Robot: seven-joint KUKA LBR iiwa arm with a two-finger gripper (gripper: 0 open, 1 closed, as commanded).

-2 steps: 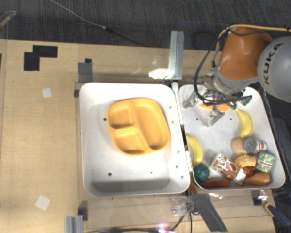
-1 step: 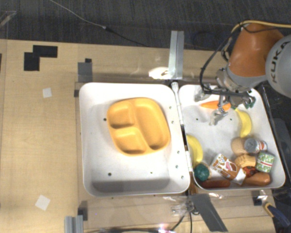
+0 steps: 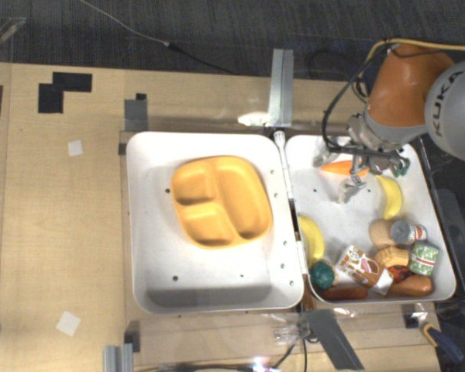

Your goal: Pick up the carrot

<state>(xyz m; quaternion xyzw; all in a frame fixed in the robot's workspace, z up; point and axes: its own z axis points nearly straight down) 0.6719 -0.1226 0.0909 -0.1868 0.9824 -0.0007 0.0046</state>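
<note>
The carrot point(image 3: 337, 167), small and orange, is in the far left part of the right bin point(image 3: 325, 208). My gripper point(image 3: 355, 170) hangs right over the carrot's right end, under the orange wrist band, and hides that end. A small shadow lies on the bin floor just in front of them. The view does not show whether the carrot is gripped or merely touched.
A yellow divided plate point(image 3: 217, 200) lies in the left bin point(image 3: 151, 231). The right bin also has a banana point(image 3: 390, 196), a second yellow fruit point(image 3: 312, 237), a green ball point(image 3: 322, 275), a sausage point(image 3: 345, 291), small cans point(image 3: 409, 232) and a snack packet point(image 3: 359, 266), crowded along its near and right sides.
</note>
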